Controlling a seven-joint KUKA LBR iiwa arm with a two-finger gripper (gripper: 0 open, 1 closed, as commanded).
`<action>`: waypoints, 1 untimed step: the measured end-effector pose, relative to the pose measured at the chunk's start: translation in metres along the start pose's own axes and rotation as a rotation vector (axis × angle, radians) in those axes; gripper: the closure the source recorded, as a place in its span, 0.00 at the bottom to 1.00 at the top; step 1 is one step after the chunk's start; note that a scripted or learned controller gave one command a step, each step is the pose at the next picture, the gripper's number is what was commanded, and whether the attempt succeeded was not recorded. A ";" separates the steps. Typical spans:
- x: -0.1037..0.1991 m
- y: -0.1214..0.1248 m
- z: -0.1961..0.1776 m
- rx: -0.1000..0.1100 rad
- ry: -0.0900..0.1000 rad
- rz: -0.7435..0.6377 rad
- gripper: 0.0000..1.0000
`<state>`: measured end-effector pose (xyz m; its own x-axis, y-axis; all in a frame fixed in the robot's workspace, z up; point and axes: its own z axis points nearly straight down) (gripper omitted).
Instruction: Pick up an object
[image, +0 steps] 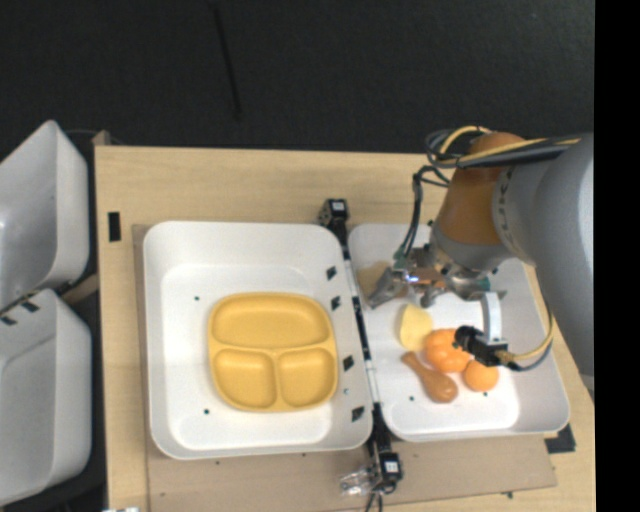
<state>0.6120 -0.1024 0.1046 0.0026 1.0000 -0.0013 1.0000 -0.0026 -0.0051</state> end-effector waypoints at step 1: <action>-0.001 0.001 0.002 -0.007 0.002 0.002 0.00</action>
